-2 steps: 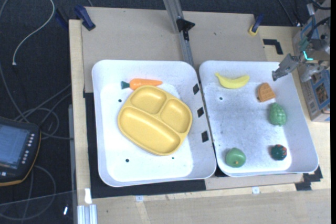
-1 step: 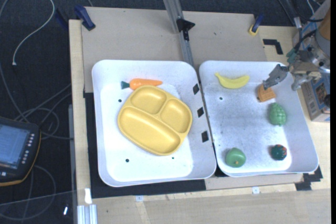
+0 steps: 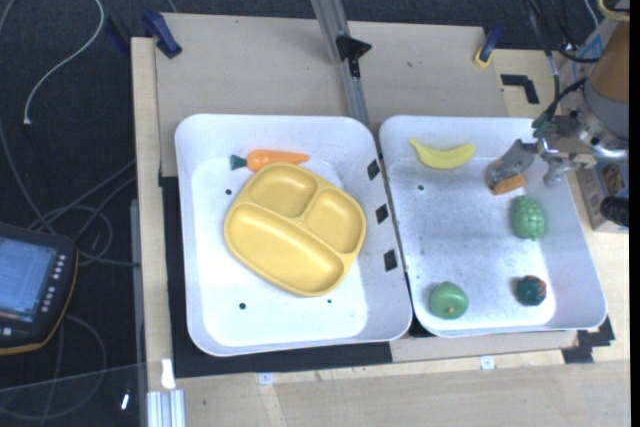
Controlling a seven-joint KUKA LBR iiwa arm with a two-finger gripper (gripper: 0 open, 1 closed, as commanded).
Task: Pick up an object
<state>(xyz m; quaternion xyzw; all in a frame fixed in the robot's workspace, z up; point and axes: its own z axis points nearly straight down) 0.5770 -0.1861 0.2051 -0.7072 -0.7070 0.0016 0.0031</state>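
Five objects are seen in the right bin. An orange-brown block is found just beside the spread fingers of the gripper, at their lower left; nothing is gripped between them. A light green vegetable is placed just below the fingers, a yellow banana to their left. Farther below, a green apple and a dark green-and-red fruit are seen. Well to the left of the fingers, the left bin is occupied by a yellow divided plate and an orange carrot, laid against the plate's far rim.
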